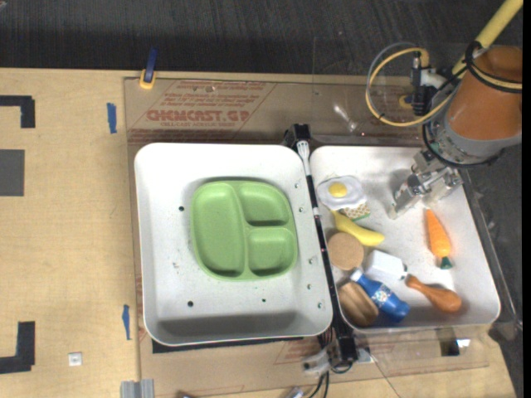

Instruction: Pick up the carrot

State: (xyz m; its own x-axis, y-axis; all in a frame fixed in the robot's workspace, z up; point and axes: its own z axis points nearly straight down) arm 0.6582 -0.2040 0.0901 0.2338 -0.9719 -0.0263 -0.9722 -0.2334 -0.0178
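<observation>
The carrot (438, 235) is a short orange toy with a small dark green stub at its lower end. It lies almost upright in the view on the floor of the right bin (485, 247), near the right wall, with bare white around it. The grey arm (481, 106), with its orange band, reaches in over the bin's upper right corner. Its gripper (421, 185) sits up and to the left of the carrot, apart from it. Whether the fingers are spread or closed cannot be told; nothing is visibly held.
</observation>
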